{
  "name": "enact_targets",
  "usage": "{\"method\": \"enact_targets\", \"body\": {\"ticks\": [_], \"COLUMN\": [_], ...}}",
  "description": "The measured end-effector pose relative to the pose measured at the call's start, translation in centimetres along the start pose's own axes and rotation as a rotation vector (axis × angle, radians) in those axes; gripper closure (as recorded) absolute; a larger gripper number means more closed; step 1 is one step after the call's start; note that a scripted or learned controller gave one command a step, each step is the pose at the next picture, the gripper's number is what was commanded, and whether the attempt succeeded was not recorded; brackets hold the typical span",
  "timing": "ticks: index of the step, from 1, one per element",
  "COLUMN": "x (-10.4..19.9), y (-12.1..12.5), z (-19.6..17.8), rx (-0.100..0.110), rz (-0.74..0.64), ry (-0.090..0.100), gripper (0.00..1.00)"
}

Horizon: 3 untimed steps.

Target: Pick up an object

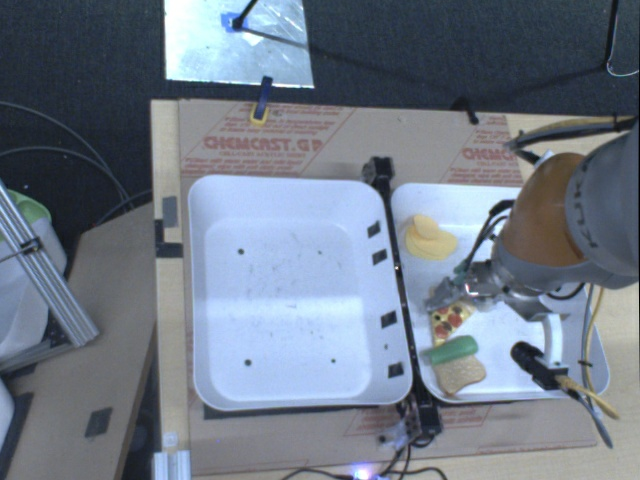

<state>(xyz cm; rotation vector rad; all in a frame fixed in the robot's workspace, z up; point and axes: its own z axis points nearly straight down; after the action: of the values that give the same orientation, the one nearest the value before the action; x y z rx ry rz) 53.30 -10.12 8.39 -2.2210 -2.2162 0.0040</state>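
Gripper sits low in the right bin, directly above the pizza-slice toy. Jaw state: cannot tell; nothing visibly held. 4 objects lie close by: yellow duck behind, pizza slice, green cylinder and bread-slice toy in front. Risk: the flat slice may slip the grasp, or crowding may shove the cylinder aside.

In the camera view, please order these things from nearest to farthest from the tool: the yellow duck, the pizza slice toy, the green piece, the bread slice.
1. Pizza slice toy, just below the tool.
2. Green piece, further toward the front.
3. Yellow duck, behind the tool, and the bread slice, at the front rim: too close to call.
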Motion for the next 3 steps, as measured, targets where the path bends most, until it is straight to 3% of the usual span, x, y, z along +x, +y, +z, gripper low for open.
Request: {"method": "enact_targets", "body": {"ticks": [1, 2, 3], "x": [0.1, 5.6, 11.5], "y": [0.4, -4.2, 3.3], "z": [-1.1, -10.5, -21.9], "rx": [-0.009, -0.011, -0.024], "rz": [-0.004, -0.011, -0.015], "ry": [-0.001, 0.002, 0.001], "gripper": [1.0, 1.0, 1.0]}}
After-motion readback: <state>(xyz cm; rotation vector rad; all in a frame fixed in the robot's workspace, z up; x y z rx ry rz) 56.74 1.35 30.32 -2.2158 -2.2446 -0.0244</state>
